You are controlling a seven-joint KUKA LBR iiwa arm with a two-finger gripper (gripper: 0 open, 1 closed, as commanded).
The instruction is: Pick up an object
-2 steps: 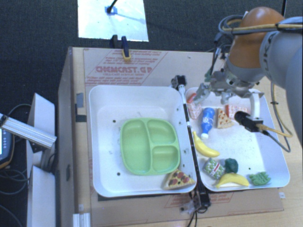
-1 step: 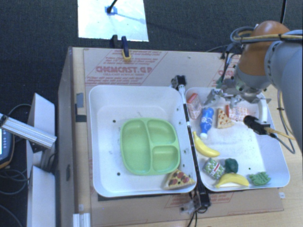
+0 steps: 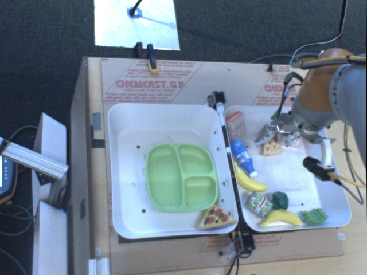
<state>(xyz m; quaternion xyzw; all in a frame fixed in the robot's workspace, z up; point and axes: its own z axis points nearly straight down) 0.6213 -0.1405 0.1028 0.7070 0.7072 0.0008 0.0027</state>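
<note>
Pizza slice [image 3: 216,216]: nearest me, at 6 o'clock in the left bin [image 3: 123,153], touching the green tray [image 3: 180,176]. No risk from here.
Near cluster: banana [image 3: 280,217], broccoli [image 3: 314,215], dark green piece [image 3: 280,199] and patterned can [image 3: 258,204] crowd the right bin [image 3: 338,202] at 6 o'clock. I judge a descent there could catch two things at once.
Mid bin: second banana [image 3: 250,179] touches the blue bottle [image 3: 242,156] at 9 o'clock against the divider.
Cheese wedge [image 3: 272,148]: the likely target, just beside the tool [image 3: 274,132], toward 12 o'clock.
Tool: I cannot tell whether it is clenched or released. I see nothing held.
Risk: I judge the wedge may get nudged aside and slip the grasp.
Carton [image 3: 234,124]: 11 o'clock, near enough to be clipped.
</note>
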